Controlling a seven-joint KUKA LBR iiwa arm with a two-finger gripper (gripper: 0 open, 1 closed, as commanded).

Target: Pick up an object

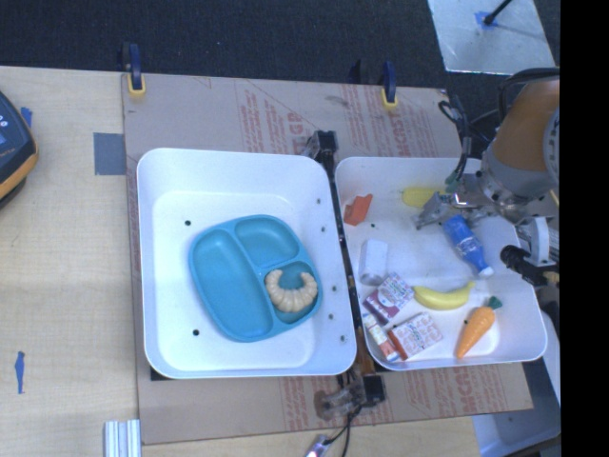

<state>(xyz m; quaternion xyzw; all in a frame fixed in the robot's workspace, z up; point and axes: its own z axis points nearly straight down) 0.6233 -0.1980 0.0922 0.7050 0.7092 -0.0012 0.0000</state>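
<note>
The right bin (381, 174) holds several small things. A blue bottle (466, 243) with a white cap lies slanted near its right side. My gripper (445, 209) hangs over the bottle's upper end, touching or just above it; its dark body hides that end. A yellow lump (417, 196) lies just left of the gripper. Further down are a yellow banana (443, 296) and an orange carrot (476, 329). An orange-red piece (358, 209) and a white block (374, 255) sit at the bin's left.
Small printed cartons (404, 327) crowd the right bin's lower left. The left bin (162, 255) holds a blue divided plate (228, 284) with a beige ring (290, 289) on it. The arm's orange band (528, 122) stands over the right bin's far right corner.
</note>
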